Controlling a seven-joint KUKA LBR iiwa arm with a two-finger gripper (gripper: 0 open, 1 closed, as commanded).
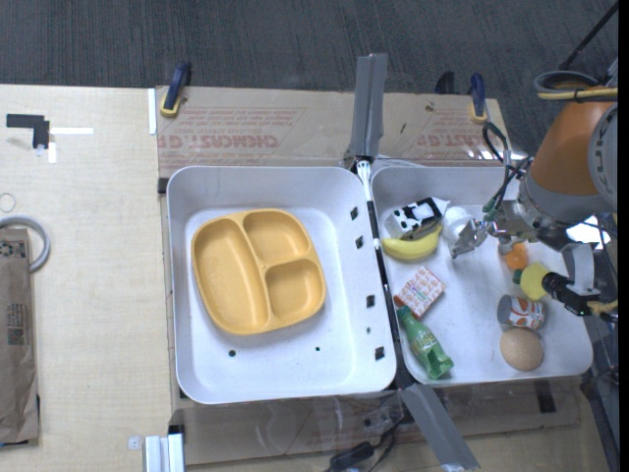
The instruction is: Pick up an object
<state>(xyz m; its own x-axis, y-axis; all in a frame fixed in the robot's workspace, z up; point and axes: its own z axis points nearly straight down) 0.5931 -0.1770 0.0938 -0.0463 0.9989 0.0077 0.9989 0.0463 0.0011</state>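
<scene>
Bins of shallow white plastic sit side by side on the wooden desk (79,264). The left bin (197,362) carries a yellow three-compartment plastic plate (257,270), lying flat toward the bin's left half. The right bin (472,362) is crowded. A yellow toy banana (411,247) lies near its upper left, touching a black-and-white cow-patterned toy (418,216) just above it. Below the banana lies a small square packet with red and white print (421,290), and below that a green plastic bottle (425,347) lies tilted along the bin's left wall. At the lower right a brown egg-shaped object (522,349) rests just under a small can with an orange and white label (522,313). A yellow ball-like object (533,281) and a small orange piece (516,258) sit above the can.

The grey arm with its orange band (570,150) reaches in from the right, and its hand (470,238) hangs over the upper middle of the right bin, beside a small white round object (456,224). Whether the hand is open or closed cannot be made out, and nothing is clearly seen between its tips.
</scene>
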